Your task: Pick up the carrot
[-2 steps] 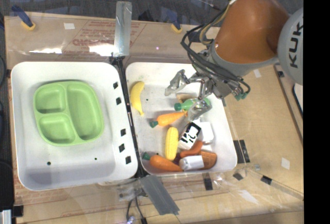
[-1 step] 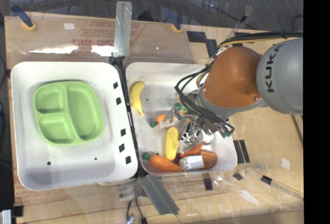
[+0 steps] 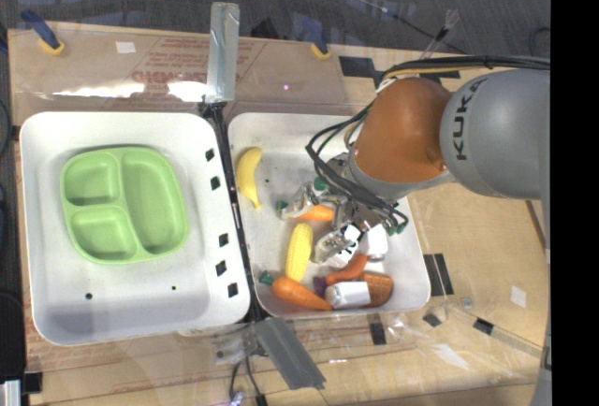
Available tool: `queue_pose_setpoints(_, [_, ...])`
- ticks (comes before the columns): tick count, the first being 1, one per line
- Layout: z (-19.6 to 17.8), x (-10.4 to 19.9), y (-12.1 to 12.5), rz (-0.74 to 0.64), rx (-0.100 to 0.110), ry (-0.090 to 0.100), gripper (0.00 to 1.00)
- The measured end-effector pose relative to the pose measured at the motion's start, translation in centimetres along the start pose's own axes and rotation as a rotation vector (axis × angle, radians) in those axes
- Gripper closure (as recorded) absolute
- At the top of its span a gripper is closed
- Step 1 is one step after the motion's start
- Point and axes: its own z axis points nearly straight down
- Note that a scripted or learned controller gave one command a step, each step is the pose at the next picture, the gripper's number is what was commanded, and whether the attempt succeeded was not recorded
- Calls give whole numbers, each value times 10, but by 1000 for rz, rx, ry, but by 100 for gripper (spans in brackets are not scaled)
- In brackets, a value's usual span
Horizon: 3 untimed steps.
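Carrots: two long orange carrots (image 3: 298,294), (image 3: 316,214), right bin (image 3: 281,128).
Bananas: one (image 3: 248,175).
Corn: one (image 3: 299,251).
Gripper (image 3: 329,228): can't tell.

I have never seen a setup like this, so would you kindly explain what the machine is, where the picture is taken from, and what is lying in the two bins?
One fixed camera looks down at a slant on a bench with two shallow white bins. The grey machine with the orange band is a robot arm reaching in from the right; its end effector hangs low over the right bin, amid the food. The left bin holds a green divided tray. The right bin holds toy food: a banana, a corn cob, and a carrot near the front edge. Other small pieces lie under the arm, too cluttered to name. The carrot lies in the bin, apart from the end effector.
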Motion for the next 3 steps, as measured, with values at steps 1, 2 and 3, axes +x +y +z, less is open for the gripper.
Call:
queue_pose_setpoints(1, [-10, -2, 1, -3, 0, -1, 100])
queue_pose_setpoints(2, [-117, -75, -52, 44, 10, -10, 100])
queue_pose_setpoints(3, [-183, -35, -84, -288, 10, -7, 100])
